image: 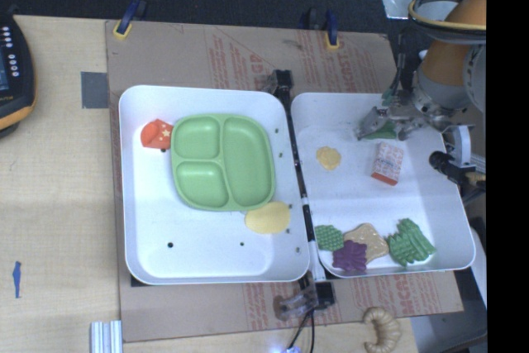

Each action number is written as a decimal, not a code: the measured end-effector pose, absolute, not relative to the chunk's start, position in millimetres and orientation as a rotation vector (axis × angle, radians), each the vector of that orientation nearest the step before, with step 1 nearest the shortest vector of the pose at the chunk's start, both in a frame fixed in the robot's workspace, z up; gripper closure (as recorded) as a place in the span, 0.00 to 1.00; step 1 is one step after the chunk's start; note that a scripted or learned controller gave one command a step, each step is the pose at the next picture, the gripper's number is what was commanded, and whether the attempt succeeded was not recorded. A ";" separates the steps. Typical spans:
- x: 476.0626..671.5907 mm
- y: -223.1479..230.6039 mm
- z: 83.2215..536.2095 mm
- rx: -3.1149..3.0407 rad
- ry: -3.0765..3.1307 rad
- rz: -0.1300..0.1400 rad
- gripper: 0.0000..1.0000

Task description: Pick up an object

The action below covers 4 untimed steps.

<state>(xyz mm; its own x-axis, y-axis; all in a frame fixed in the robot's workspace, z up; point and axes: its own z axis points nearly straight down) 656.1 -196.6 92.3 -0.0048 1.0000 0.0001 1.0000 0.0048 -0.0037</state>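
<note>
**Gripper low over the right bin's far side, nothing between its fingers**

Arm [450, 54] enters from 3 o'clock, orange band visible at the upper right. Gripper [388, 126] sits over the far part of the right bin [430, 215], toward 1 o'clock of the bin's centre. Fingers look spread apart, tips close to the bin floor; no object seen between them.

Right bin contents:
- small wrapped packet [388, 162], white with a red end, just beside the gripper at its 6 o'clock, apart from the fingers.
- pale yellow piece [329, 158] at 9 o'clock from the packet, near the bin's left wall.
- Cluster along the near edge: green textured piece [328, 237], purple piece [350, 256], tan piece [369, 241], green leafy piece [410, 242]. Purple touches tan; whether it touches the green textured piece cannot be told.

Left bin [149, 244] contents:
- green divided plate [223, 161], three compartments, lying flat near the centre.
- red piece [155, 134] touching the plate's rim at 9–10 o'clock.
- yellow oval piece [268, 217] at the plate's 5 o'clock, touching its rim.
</note>
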 end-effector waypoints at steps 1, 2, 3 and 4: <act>570.0 -159.2 91.1 -2.211 -2.217 0.009 0.00; 573.6 -161.9 102.5 -2.213 -2.225 0.008 1.00; 598.4 -85.2 197.8 -2.211 -2.236 -0.009 1.00; 567.5 -17.5 236.5 -2.207 -2.232 -0.003 1.00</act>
